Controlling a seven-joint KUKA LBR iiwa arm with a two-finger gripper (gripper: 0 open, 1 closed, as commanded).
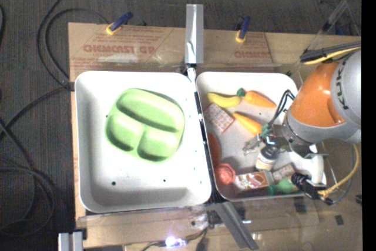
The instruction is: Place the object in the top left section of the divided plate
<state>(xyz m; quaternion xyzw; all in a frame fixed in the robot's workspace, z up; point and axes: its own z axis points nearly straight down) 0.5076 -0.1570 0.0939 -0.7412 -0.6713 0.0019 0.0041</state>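
Grey arm (352, 109), orange band (314, 103)

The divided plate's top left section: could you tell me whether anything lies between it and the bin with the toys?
Only the two bins' adjoining rims lie between. The green plate sits in the left bin, and the gripper is over the right bin's toys.

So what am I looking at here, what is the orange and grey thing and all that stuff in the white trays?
You are looking down from a camera fixed above a bench. The orange and grey thing is a robot arm reaching in from the right. Its gripper, a two-finger hand, hangs low over the right bin; I cannot see anything held in it. That bin holds toy food: a banana, two carrots, a red piece and some small packets. The left bin holds a green divided plate with three sections. The job is to put an item into the plate's top left section.
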